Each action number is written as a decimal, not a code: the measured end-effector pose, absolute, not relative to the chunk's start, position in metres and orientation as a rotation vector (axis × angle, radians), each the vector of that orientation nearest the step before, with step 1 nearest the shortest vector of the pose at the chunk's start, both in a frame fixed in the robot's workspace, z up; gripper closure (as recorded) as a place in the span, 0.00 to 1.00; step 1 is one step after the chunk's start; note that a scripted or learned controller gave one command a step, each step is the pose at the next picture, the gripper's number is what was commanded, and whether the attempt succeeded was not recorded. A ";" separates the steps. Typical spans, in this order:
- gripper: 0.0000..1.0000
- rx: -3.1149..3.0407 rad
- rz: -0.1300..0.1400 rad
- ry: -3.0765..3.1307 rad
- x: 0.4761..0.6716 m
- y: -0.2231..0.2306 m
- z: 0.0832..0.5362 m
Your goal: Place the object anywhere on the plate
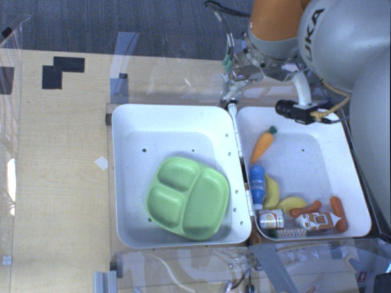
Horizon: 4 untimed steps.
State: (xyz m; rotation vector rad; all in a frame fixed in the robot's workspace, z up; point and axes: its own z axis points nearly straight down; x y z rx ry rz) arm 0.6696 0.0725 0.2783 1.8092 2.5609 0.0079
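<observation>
Robot gripper (235, 81) poised over the far rim where two bins meet, carrying nothing visible.

Whether the gripper is open or closed cannot be told. Nearest it, just nearer the camera and slightly right, lies an orange plastic carrot (262, 146), probably the object to move, long axis slanting, green end nearest the gripper, in the crowded right white bin (317, 151). The green three-compartment plastic plate (188, 197) lies farther off, nearer the camera and left, in the left white bin (153, 133), with room around it.
</observation>
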 end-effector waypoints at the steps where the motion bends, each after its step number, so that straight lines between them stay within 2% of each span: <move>1: 1.00 1.723 0.003 2.627 0.668 0.164 0.133; 2: 1.00 1.651 0.008 2.665 0.670 0.097 0.187; 3: 1.00 1.733 0.010 2.616 0.669 0.182 0.199; 4: 1.00 1.532 0.010 2.737 0.669 0.224 0.222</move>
